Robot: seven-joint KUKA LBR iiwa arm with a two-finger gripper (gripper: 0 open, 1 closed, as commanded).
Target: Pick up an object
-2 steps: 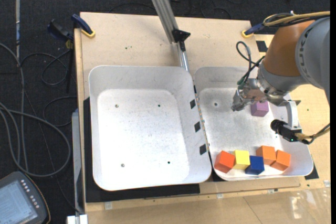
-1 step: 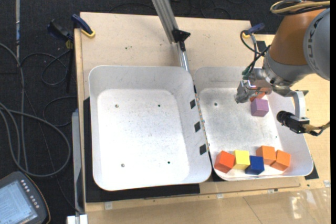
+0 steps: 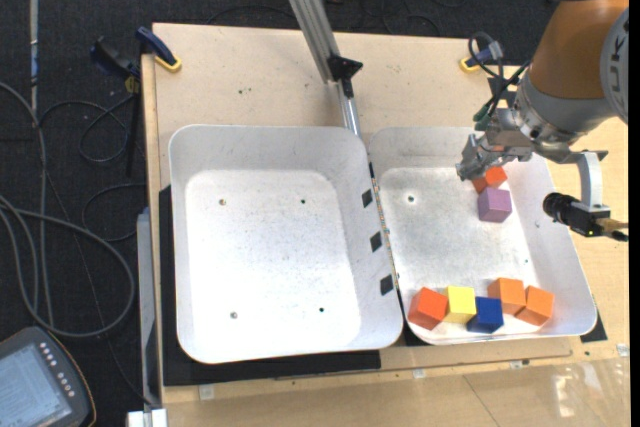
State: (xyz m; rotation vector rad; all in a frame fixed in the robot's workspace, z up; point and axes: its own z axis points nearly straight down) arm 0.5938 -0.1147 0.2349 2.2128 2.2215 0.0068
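My gripper (image 3: pixel 482 165) hangs over the back right part of the right bin (image 3: pixel 560 255). A small orange block (image 3: pixel 492 179) shows right at its lower end, partly covered by it; whether the block is gripped or just lying under it is unclear. A purple block (image 3: pixel 494 204) sits just in front of the orange one, touching or nearly touching it. Along the bin's front wall lie an orange block (image 3: pixel 429 306), a yellow block (image 3: pixel 461 301), a blue block (image 3: pixel 487 314) and two more orange blocks (image 3: pixel 510 293) (image 3: pixel 538 304).
The left bin (image 3: pixel 190 245) stands beside the right one, with a dark divider strip (image 3: pixel 376 240) between them. A slanted metal pole (image 3: pixel 310 5) runs to the back edge of the bins. Clamps (image 3: pixel 160 50) (image 3: pixel 478 55) sit at the bench's back corners.
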